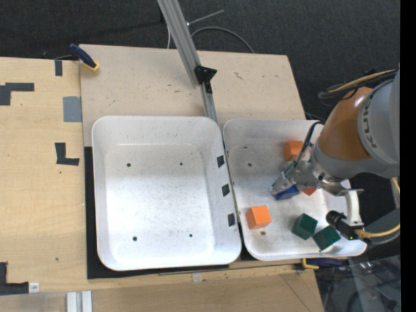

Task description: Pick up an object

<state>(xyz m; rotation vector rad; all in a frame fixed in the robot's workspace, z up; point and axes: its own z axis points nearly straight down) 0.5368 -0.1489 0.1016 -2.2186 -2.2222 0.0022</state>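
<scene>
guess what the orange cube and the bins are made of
Orange cube: likely foam or painted wood; matte, evenly coloured faces with no glare.
Right bin and left bin: probably moulded plastic; smooth white, rounded corners and rims, scuffed with dark specks.

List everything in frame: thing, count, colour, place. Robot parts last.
bins: 2, white, side by side on the bench.
orange cubes: 2, orange, right bin; one near its middle, one by the far edge, partly behind the arm.
green blocks: 2, dark green, right bin's near right corner.
blue object: 1, blue, right bin, at the end effector; shape unclear.
red object: 1, red, right bin, mostly hidden under the wrist.
clamp: 1, blue and yellow, bench's far left corner.
metal rail: 1, grey, slanting from top to between the bins.
end effector: 1, grey, low over the right bin.
arm: 1, grey with orange band, from the right.
</scene>
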